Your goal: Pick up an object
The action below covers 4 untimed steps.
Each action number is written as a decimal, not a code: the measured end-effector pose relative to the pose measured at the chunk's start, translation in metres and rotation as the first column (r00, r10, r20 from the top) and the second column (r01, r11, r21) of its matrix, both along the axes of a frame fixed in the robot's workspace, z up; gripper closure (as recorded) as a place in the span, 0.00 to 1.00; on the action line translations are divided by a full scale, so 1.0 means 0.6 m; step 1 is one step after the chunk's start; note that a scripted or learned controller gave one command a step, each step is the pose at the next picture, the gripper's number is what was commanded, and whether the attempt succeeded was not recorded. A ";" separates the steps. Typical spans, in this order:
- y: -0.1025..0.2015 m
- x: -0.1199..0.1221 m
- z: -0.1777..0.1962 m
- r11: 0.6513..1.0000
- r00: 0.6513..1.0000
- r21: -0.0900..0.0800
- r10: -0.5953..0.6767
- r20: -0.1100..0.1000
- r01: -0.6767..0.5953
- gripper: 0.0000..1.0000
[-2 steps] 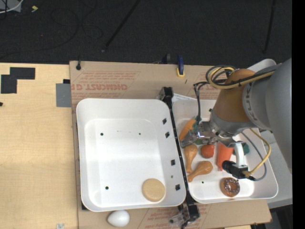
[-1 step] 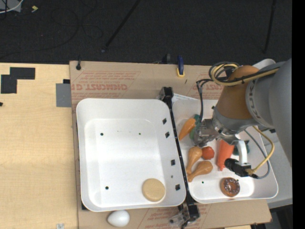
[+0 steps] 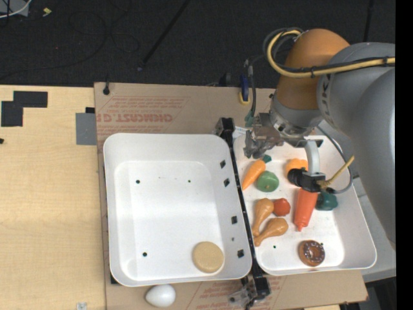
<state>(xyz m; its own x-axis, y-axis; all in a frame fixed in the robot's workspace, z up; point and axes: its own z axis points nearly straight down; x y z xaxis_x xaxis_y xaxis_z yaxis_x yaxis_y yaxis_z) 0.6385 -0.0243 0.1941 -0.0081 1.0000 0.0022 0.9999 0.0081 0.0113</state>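
The small carrot [image 3: 253, 173] is lying in the right bin [image 3: 284, 258], near its upper left corner, with its tip pointing towards the divide between the two bins. My gripper [image 3: 260, 144] is hanging just above it in the camera view, over that same corner, and I cannot tell whether it is spread or pressed together, nor whether it is touching anything.

A green round piece [image 3: 267, 182] is sitting right beside the carrot. Below those, a red tomato [image 3: 282, 206] is lying against two tan gourds [image 3: 263, 213] that are resting side by side. A larger carrot [image 3: 304, 209] is lying further right, with a dark green piece [image 3: 326, 201] next to it and a small orange piece [image 3: 295, 165] above it. A chocolate doughnut [image 3: 312, 252] is sitting apart near the bin's lower edge.

In the left bin [image 3: 168, 205], a pale round biscuit [image 3: 208, 257] is lying near the lower right corner. A white egg [image 3: 160, 295] is resting outside both bins, on the cardboard [image 3: 161, 105] below the left one.
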 end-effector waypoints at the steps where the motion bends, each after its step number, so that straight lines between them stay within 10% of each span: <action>1: 0.100 -0.116 -0.012 1.000 1.000 0.001 -0.003 -0.020 0.003 1.00; 2: 0.231 -0.128 0.146 1.000 1.000 0.002 0.002 -0.006 -0.002 1.00; 4: 0.440 -0.203 0.120 1.000 1.000 0.000 0.001 -0.015 -0.001 1.00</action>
